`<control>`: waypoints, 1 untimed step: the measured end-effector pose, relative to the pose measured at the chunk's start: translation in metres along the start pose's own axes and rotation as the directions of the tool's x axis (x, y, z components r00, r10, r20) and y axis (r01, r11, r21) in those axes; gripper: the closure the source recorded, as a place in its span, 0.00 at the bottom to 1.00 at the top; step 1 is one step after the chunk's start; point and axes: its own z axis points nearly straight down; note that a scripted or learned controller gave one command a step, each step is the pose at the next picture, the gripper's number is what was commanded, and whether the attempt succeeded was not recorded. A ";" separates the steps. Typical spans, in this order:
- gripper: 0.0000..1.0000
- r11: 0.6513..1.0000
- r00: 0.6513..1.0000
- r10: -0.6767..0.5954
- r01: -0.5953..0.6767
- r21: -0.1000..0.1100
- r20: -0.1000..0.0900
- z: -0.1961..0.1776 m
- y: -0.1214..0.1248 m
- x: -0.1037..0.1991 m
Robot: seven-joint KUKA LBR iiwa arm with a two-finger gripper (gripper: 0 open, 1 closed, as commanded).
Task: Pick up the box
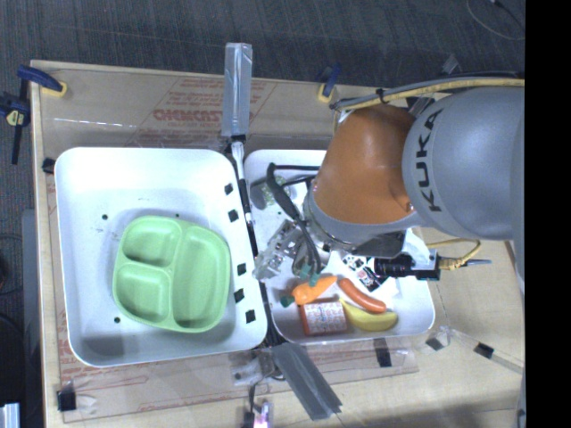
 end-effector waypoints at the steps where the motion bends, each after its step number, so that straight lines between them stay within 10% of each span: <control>1: 1.00 0.989 0.989 -0.146 0.146 0.001 0.009 0.054 -0.042 -0.021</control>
